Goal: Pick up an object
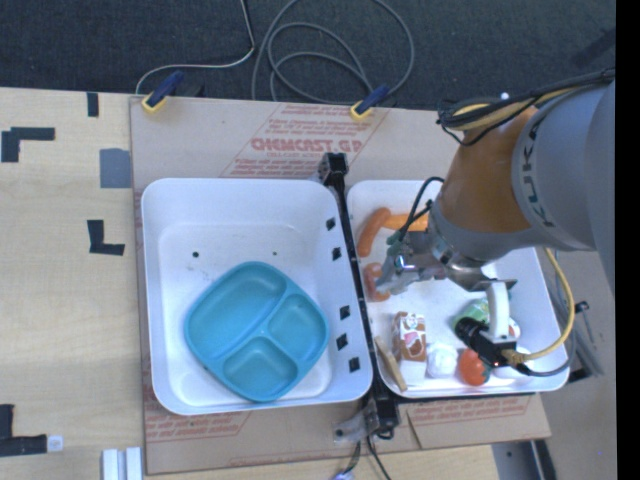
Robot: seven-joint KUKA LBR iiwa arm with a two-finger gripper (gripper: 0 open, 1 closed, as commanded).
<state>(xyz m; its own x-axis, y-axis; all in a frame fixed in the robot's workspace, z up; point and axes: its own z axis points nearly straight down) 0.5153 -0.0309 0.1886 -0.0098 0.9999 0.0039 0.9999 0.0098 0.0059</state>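
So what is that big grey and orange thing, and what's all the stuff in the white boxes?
That big thing is a robot arm. It reaches in from the right side of the picture, and a computer program moves it. The picture comes from one camera fixed above the bench, looking down at a slant.

On the bench sit two shallow white bins. The left bin has a blue plate with three sections lying in it. The right bin holds small toys: an orange curved piece, a little brown and white packet, something white, something red and something green.

At the end of the arm is its gripper, the part for picking things up. It hangs over the right bin, but I can't tell whether it has anything.
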